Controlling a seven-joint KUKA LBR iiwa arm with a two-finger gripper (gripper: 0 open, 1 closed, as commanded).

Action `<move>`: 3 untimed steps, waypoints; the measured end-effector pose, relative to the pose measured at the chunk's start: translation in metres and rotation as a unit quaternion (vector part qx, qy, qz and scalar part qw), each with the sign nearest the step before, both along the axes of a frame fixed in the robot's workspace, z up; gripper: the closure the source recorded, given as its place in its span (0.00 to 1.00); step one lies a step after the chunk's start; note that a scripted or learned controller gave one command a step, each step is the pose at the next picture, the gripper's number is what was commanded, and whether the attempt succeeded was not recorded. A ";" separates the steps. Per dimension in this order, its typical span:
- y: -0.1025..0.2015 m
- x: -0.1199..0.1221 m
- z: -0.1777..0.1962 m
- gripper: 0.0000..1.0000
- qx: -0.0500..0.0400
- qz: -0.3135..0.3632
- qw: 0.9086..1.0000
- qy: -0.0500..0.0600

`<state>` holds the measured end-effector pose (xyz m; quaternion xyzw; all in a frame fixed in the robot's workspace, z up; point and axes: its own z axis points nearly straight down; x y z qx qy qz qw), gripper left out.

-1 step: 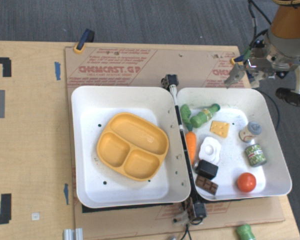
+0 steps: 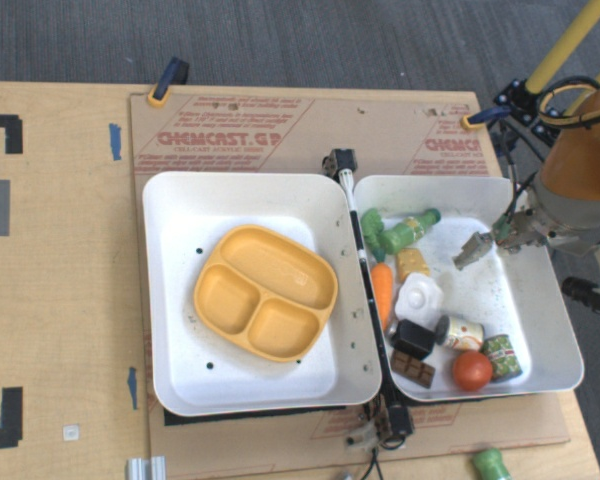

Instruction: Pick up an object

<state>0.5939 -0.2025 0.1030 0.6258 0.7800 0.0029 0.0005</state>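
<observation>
Gripper (image 2: 477, 251) sits over the right bin (image 2: 540, 298), at abt 2 o'clock from bin centre. Can't tell if it's open or shut: 1 grey finger pokes out toward 8 o'clock and the rest is blurred. Nothing seen betw fingers; whether the tip touches the bin floor can't be told.

Objs are crowded along the right bin's left and bottom sides. At 11 o'clock: green bottle (image 2: 410, 230) lying on its side, w/ a darker green piece (image 2: 371, 230) just beside it. Below that a yellow item (image 2: 413, 263), then an orange carrot (image 2: 382, 293) lying along the left wall. White bottle (image 2: 418, 298) near the carrot, touching a black block (image 2: 414, 339). Brown chocolate bar (image 2: 412, 369) at 7 o'clock. Small can (image 2: 463, 334) on its side, red tomato (image 2: 471, 370) and green can (image 2: 502, 357) at 5 o'clock, close together.

Left bin (image 2: 180, 268) holds a yellow 3-part tray (image 2: 265, 292), tilted.

Arm's orange band (image 2: 578, 158) is cut off at the frame's 3 o'clock edge. Labels on the cans too small to read. A green obj (image 2: 490, 462) lies on the bench outside the bins at 5 o'clock, partly cut off.
</observation>
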 end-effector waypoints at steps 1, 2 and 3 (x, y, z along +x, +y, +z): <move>0.101 -0.068 -0.017 0.00 -0.003 -0.054 0.999 0.001; 0.047 -0.114 -0.017 0.00 -0.003 -0.020 1.000 0.001; 0.049 -0.112 -0.007 1.00 -0.002 -0.019 1.000 -0.001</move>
